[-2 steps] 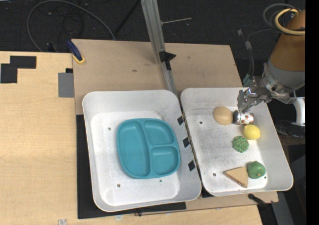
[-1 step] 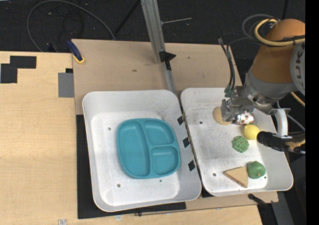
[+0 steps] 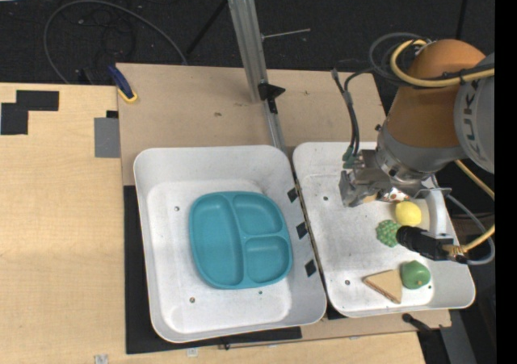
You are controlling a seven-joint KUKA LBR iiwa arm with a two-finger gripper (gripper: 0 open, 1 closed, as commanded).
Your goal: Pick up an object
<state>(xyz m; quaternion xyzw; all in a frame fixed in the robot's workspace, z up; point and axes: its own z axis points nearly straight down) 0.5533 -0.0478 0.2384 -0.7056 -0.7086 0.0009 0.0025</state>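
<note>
In the right bin point(image 3: 339, 265) lie a yellow lemon-like ball point(image 3: 409, 213), a knobbly green piece point(image 3: 388, 232), a green round fruit point(image 3: 415, 274) and a tan wedge point(image 3: 384, 284). My gripper point(image 3: 361, 191) hangs low over the bin's upper middle, just left of the yellow ball. A small red-and-white thing point(image 3: 395, 194) peeks out beside it. The arm's orange-banded wrist hides the fingers from above. The left bin point(image 3: 157, 217) holds a teal divided plate point(image 3: 240, 237).
An upright aluminium post point(image 3: 249, 39) stands behind the bins. Black clips point(image 3: 300, 229) sit along the seam between the bins. A wooden tabletop point(image 3: 56, 217) stretches to the left. The right bin's left half is bare white floor.
</note>
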